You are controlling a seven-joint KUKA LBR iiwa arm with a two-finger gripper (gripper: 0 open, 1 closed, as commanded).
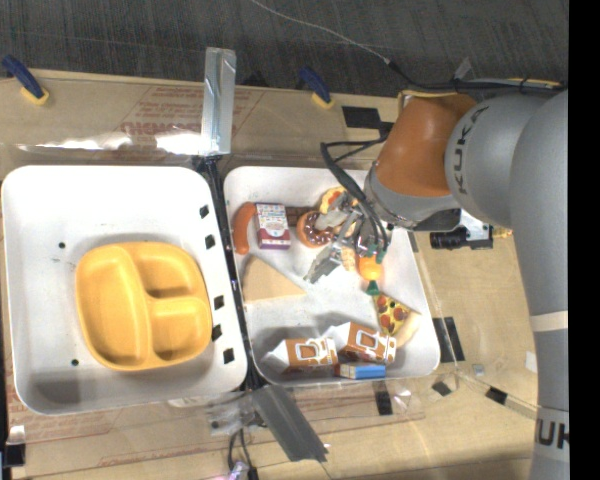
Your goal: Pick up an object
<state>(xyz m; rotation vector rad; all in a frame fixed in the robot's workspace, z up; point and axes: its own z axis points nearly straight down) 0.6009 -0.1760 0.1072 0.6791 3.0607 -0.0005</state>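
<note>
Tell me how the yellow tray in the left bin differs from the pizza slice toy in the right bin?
The yellow tray is far larger than the pizza slice. The tray is one plain yellow colour with compartments; the pizza slice is a flat wedge, orange-brown with spots. The tray lies alone in the left bin, while the pizza slice lies among other toys in the right bin. Both rest flat on a white bin floor.
</note>
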